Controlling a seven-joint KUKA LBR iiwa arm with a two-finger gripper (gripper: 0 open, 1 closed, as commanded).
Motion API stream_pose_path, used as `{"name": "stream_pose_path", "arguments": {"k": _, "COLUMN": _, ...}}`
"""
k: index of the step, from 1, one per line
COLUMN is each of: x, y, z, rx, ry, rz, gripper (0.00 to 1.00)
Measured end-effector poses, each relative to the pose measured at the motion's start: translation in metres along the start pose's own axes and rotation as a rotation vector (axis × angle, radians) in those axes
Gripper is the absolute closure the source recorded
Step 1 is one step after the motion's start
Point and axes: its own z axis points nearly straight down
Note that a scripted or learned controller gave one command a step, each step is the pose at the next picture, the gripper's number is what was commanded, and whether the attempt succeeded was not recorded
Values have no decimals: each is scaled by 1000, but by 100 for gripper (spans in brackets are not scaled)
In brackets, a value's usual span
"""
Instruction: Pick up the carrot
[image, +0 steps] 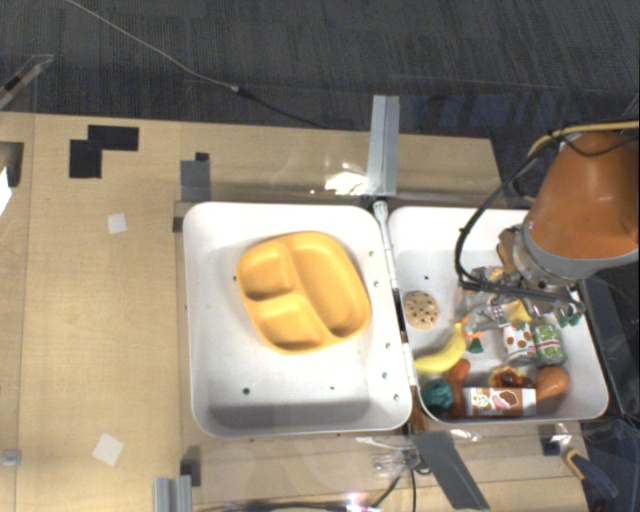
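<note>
The carrot (458, 376), a short orange-red piece with a green top, lies near the front left of the right bin (440, 250). It rests between a yellow banana (445, 352) and a small printed box (499, 401). My gripper (487, 311) hangs under the arm's orange band over the middle of the right bin. It is up and to the right of the carrot and apart from it. Cables and the wrist body hide much of the gripper.
The left bin (210, 300) holds a yellow divided plate (300, 290). In the right bin a cookie (421, 309) lies by the left wall. Two small cans (533, 342) and a brownish-orange item (552, 381) crowd the front right.
</note>
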Motion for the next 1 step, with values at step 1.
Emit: {"name": "stream_pose_path", "arguments": {"k": 1, "x": 30, "y": 2, "z": 72, "rx": 9, "ry": -22, "rz": -121, "gripper": 100}}
